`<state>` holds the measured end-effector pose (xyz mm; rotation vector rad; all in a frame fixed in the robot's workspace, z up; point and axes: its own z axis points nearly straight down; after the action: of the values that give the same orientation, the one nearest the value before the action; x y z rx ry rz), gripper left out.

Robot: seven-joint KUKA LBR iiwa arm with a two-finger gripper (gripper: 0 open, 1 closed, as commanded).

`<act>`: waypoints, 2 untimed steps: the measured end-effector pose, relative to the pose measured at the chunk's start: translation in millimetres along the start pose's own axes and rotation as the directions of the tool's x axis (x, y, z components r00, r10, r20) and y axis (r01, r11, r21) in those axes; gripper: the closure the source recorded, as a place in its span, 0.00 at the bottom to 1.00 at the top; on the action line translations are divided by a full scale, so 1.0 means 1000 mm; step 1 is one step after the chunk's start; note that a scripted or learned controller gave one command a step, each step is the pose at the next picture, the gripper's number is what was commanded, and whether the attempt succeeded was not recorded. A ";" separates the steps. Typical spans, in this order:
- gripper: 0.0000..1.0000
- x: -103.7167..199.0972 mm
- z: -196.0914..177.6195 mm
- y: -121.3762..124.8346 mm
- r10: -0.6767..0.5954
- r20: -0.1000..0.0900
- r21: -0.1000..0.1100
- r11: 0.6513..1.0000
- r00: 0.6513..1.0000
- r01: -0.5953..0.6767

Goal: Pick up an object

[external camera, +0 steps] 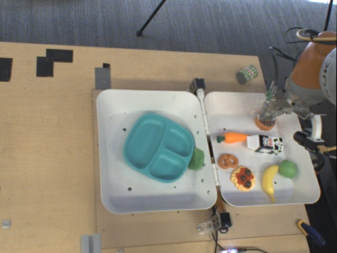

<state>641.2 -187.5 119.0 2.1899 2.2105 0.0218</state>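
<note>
The grey arm with its orange band [309,62] reaches in over the right-hand shallow white bin [231,109], and its two-finger gripper [268,109] hangs down at that bin's far side, directly over a small round orange-brown object [265,123]. The fingertips sit at the top of that object (whether they are pinching it or merely touching cannot be told from this slant).

Taking the orange toy carrot with a green top [232,138] as the landmark: the round object lies beyond it and to its right; a white carton with black patches [266,144] lies just beside the carrot's right end; a small brown pretzel-shaped piece [227,161] sits nearer the camera, just below the carrot; a round pizza-like piece with dark dots [243,177] lies beyond the pretzel toward the near rim; a yellow banana [269,181] and a green ball-like fruit [288,168] lie to the lower right.

Left of the carrot, in the other white bin [113,157], rests a teal divided plastic plate [159,146] with a green leafy piece [197,158] touching its right edge.
</note>
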 end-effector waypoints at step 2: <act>0.00 -0.016 0.032 -0.050 0.004 -0.013 0.027 1.000 1.000 -0.003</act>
<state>592.2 -204.3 86.1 2.2134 2.2266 0.0069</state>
